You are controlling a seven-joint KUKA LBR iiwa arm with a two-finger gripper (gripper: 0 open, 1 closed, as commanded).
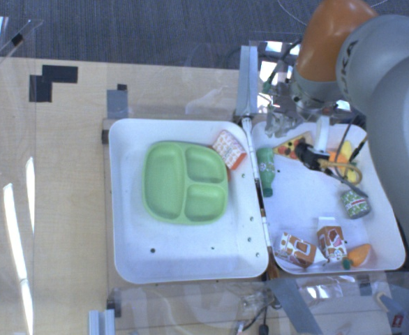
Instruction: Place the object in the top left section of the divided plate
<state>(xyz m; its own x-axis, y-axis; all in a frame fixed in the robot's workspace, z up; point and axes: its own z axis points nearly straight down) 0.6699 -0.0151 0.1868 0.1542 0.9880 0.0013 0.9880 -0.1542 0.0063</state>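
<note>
Two white bins share the bench. Over the right bin point(382, 208) my gripper point(283, 125) hovers, grip unreadable; next I must take an object to the green divided plate point(185, 182).

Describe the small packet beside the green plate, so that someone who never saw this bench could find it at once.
Start at the left white bin, which holds the green divided plate. Go to the plate's upper right corner: there the small packet lies tilted, near the wall between the two bins. Its white face with a red pattern and an orange edge distinguishes it from the green bottle just across that wall.
</note>
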